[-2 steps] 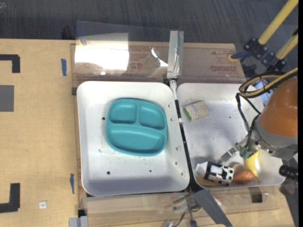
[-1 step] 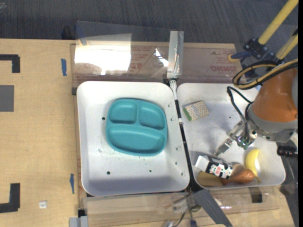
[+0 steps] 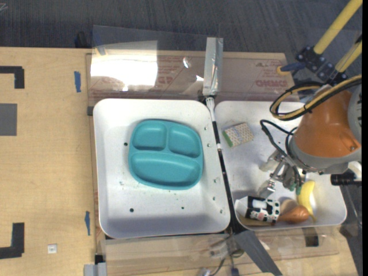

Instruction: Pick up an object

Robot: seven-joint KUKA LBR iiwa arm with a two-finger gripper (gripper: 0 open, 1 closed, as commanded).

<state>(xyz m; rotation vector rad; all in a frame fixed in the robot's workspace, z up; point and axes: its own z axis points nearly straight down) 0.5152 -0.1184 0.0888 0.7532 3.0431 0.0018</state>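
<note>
So the arm (image 3: 328,128) comes in from the right and sits low over the right bin (image 3: 253,154), orange band facing the camera. Its gripper (image 3: 280,176) hangs just above the bin floor, near the middle, and honestly I can't tell how the claw stands from this angle since the metal bits all blur together.

Stuff in the right bin: a small checkered pad (image 3: 238,134) up near the divider, then a cluster along the front wall. That cluster is a black and white cow-patterned toy (image 3: 261,209), a brownish orange rounded thing (image 3: 294,213) right beside it, and a yellow piece (image 3: 309,195) touching that one. The gripper sits just above that cluster.

Left bin (image 3: 109,154) holds a teal three-compartment plate (image 3: 167,153), lying flat, roughly centred.
</note>
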